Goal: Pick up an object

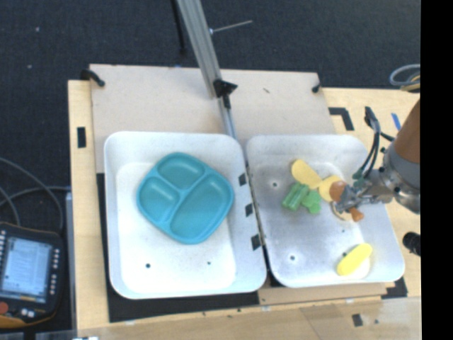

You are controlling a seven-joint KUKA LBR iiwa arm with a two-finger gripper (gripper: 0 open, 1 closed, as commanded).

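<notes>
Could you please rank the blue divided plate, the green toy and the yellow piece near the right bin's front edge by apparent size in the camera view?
1. blue divided plate
2. green toy
3. yellow piece

The last two look close in size, so their order is unsure.

Grey arm (402, 163) from the right, hand (347, 205) lowered.

The left bin (127, 211) holds a blue divided plate (185, 197). In the right bin (283, 261) the gripper (347, 205) sits low beside a brown-and-yellow piece (333, 188), near a green toy (301, 197). A yellow object (354, 259) lies apart.
</notes>
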